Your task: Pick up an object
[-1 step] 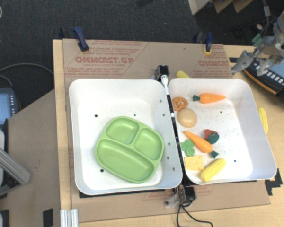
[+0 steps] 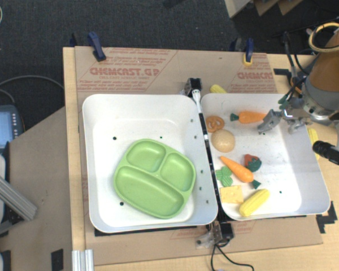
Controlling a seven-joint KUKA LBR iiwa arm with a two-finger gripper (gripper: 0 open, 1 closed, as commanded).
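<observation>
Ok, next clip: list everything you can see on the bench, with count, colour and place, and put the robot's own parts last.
bins: 2, white, side by side on the bench
divided plate: 1, green, left bin
carrots: 2, orange, right bin, one near the far wall, one mid-bin
pretzel: 1, orange-brown, right bin, far left corner
egg-like ball: 1, beige, below the pretzel
strawberry-like piece: 1, red and green, mid-bin
cheese wedge: 1, pale yellow, near wall
corn cob: 1, yellow, near wall
clamps: 2, blue, far bench edge
gripper: 1, grey, above right bin's far right part
</observation>
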